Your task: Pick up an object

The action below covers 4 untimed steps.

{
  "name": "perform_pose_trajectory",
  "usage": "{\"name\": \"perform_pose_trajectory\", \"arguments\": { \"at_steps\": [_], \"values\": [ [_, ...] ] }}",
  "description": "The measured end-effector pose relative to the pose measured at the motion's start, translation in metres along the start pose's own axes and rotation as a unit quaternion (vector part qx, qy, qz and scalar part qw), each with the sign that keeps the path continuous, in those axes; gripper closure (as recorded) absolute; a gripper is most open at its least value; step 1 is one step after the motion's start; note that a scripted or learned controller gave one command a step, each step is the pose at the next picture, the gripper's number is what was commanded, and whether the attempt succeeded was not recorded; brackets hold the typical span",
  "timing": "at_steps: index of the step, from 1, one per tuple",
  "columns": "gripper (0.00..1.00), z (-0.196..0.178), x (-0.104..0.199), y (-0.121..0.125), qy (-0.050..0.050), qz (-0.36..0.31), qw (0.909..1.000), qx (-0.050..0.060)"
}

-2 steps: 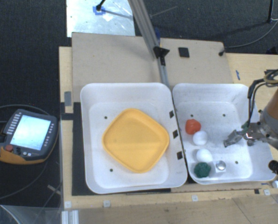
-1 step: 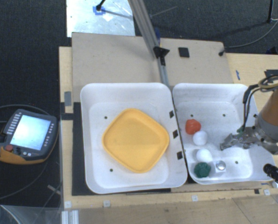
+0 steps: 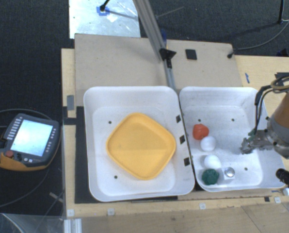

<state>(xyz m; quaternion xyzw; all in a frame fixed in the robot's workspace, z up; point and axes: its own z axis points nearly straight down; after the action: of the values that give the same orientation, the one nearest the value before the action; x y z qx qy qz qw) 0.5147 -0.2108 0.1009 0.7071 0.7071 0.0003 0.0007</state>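
The step in hand looks like the approach: the gripper (image 3: pixel 246 146) hangs in the right bin (image 3: pixel 217 100) — its state cannot be told — well apart from the red ball (image 3: pixel 200 131), which the next move must reach.

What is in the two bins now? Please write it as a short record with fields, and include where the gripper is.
left bin: one yellow plate, lying flat
right bin: red ball, two white balls, dark green ball, small metallic object
layout: the items sit in the near left part of the right bin, close together
gripper: low over the right bin, to the right of the balls, nothing seen between its fingers
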Motion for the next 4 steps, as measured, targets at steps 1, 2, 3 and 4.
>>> {"name": "perform_pose_trajectory", "arguments": {
  "at_steps": [1,2,3,4],
  "values": [
    [1.00,-0.045,0.007,0.002,0.000,-0.001,1.0000,-0.001],
    [1.00,-0.107,0.012,0.003,0.000,-0.001,1.0000,-0.002],
    [1.00,-0.111,0.012,0.004,0.000,0.000,1.0000,0.000],
    [1.00,-0.122,0.063,0.008,0.001,-0.002,1.0000,0.000]
  ]
}}
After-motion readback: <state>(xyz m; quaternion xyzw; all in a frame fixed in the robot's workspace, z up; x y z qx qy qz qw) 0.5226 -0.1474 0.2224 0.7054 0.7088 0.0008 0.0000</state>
